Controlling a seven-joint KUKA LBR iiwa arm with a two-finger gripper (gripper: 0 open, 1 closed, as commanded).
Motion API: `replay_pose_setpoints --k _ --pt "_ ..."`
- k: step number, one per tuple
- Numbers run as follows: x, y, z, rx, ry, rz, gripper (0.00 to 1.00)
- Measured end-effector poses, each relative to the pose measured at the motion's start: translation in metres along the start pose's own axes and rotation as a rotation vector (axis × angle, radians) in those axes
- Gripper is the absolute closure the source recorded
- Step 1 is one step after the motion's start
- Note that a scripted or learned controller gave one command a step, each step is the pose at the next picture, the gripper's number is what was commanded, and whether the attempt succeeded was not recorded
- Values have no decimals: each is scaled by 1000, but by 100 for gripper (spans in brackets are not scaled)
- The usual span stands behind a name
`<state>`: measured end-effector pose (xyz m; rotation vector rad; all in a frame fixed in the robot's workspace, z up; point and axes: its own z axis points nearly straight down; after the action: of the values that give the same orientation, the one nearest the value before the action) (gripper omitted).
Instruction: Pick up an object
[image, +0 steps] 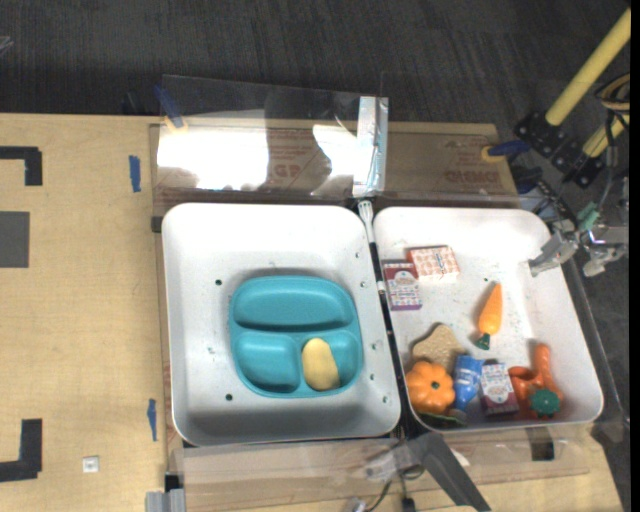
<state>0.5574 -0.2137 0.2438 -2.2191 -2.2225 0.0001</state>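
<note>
The pickable things lie in the right bin (470, 232). A carrot (489, 310) lies on its own near the middle, with bare white floor on all sides of it, and it is the nearest thing to the tool (560, 250). Two small red-and-white boxes (420, 274) sit touching each other close to the bin's left wall. Along the near wall the rest is packed tight: a pumpkin (430, 388), a slice of bread (437, 343) just behind it, a blue can (467, 383), a purple box (497, 388) and an orange piece with a green end (540, 385). These touch or overlap, and I cannot make out clear gaps between them.

The tool sits over the far right rim of that bin, among cables and brackets. I cannot tell how far open it is, and I see nothing held in it. The far half of the bin beneath it is open floor.

The left bin (190, 300) holds a teal divided tray (290, 300) with a yellow lump (320, 363) in its near right compartment; I cannot say whether it is a lemon or a potato. The two bins meet wall to wall. Behind them a clear plastic sheet (270, 150) glares white and hides what lies under it. The table (70, 330) stretches bare to the left. A yellow pole (592, 65) is cut off at the top right corner.
</note>
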Motion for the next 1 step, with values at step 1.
replay_pose_setpoints --k 1 --pt "4 -14 120 -2 0 77 0"
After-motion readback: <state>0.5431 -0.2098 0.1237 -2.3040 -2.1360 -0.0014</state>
